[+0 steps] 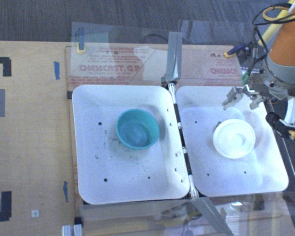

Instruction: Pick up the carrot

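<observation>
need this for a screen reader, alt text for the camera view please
Two white bins side by side: a teal bowl in the left bin, a white plate in the right bin, with the gripper above its far edge.

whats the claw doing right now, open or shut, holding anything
claw: open, fingers spread, nothing between them; it hangs over the far edge of the right bin, above the white bowl.

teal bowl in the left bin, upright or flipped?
Upright: the teal bowl shows its open rim and inner floor, nothing visible inside.
</observation>
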